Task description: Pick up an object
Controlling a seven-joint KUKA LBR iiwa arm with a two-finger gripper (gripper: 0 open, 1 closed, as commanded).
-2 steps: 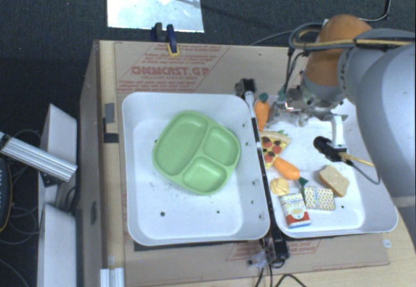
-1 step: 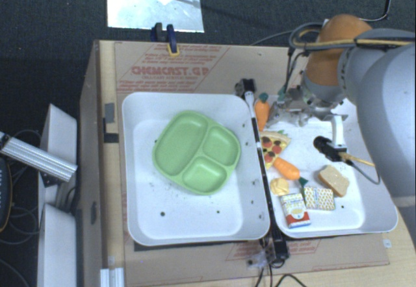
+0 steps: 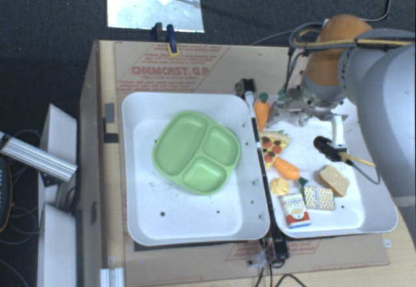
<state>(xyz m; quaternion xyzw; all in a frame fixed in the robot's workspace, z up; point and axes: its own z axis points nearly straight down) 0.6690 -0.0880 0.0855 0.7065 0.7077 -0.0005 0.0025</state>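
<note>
Low, the hand [image 3: 296,113] hovers beside the carrot [image 3: 261,112].

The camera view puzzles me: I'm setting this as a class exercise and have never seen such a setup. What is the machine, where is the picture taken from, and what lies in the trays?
One camera looks down at a slant on a bench with two shallow white bins. The grey machine with the orange band is a robot arm reaching in from the right; its claw hangs over the right bin. The left bin holds a green divided plate. The right bin holds toy food: a carrot, a pizza slice, a second carrot, a bread slice and a red carton. I see nothing gripped in the claw.
</note>
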